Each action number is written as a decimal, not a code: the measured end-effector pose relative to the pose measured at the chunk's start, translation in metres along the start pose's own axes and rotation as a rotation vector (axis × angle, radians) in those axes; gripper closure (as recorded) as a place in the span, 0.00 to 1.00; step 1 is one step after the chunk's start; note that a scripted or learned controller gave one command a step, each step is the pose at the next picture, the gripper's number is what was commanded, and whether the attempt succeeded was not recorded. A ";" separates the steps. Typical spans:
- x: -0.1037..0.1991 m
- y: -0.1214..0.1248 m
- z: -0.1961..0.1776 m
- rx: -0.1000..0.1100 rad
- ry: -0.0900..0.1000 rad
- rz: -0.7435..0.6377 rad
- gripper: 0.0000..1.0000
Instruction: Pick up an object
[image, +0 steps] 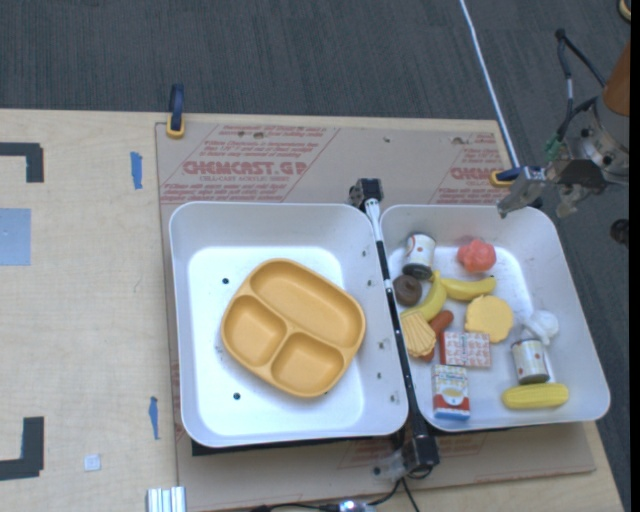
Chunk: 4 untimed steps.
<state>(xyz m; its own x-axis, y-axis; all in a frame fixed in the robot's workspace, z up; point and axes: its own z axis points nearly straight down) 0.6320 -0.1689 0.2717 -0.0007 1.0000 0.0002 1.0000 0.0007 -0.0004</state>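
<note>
A wooden counter (80, 300) carries two white bins: the left bin (190, 300) holds a yellow divided plate (292, 327), the right bin (570, 300) a heap of toy food. The hand (540, 190) hovers over that bin's far right corner, its opening impossible to judge. The nearest item, a red toy fruit (477, 254), lies down-left of it.

The arm (612, 110) shows at the upper right corner. An orange band (620, 92) wraps it above the wrist. Below the band sits a pale grey, rounded wrist section with a metallic sheen. Thin black cables (570, 70) loop along its left side. The hand (541, 190) is dark grey and blocky, with a small patch of blue-green and a small yellow mark on its left part. Its details are too small to make out.
</note>
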 end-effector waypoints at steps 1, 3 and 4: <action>0.010 0.000 0.140 0.000 0.000 0.000 0.00; 0.072 -0.055 0.182 -0.016 -0.007 0.003 0.00; 0.070 -0.076 0.182 -0.015 -0.003 0.002 0.00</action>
<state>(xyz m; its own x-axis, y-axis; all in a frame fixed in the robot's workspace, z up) 0.5555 -0.0992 0.0895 0.0008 1.0000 -0.0031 0.9999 -0.0008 0.0142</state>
